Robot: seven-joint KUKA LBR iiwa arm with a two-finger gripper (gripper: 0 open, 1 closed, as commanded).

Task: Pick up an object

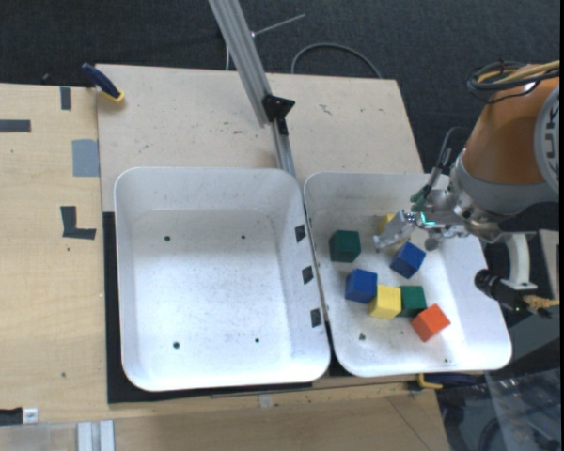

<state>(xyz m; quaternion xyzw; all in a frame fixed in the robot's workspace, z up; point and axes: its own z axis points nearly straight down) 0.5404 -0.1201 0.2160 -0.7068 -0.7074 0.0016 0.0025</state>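
1. Because the gripper hangs low over the right bin, what your next move depends on is where the nearest cube lies from it: the upper blue cube sits just below and slightly right of the fingertips in the view, close beside them but not between them.
2. You cannot tell from this view whether the gripper is spread or pressed together; the metal at its tip is small and partly blurred, and nothing is visibly pinched in it.
3. You have a second near candidate: a small yellow piece just above the gripper tip, partly hidden by it, so its shape is unclear.
4. The dark green cube lies to the left of the gripper, apart from the others and with free space around it, which I judge makes it the easiest grasp.
5. Count the rest with me: a second blue cube, a yellow cube touching it, a second green cube just beside the yellow one, and one orange cube nearest the front corner.
6. That gives you two blue, two green, one orange, one yellow cube, plus the partly hidden yellow piece, all in the right bin.
7. The left bin holds no cubes, and both bins rest on the table.
8. The cubes show no long axis, so approach angle matters little.
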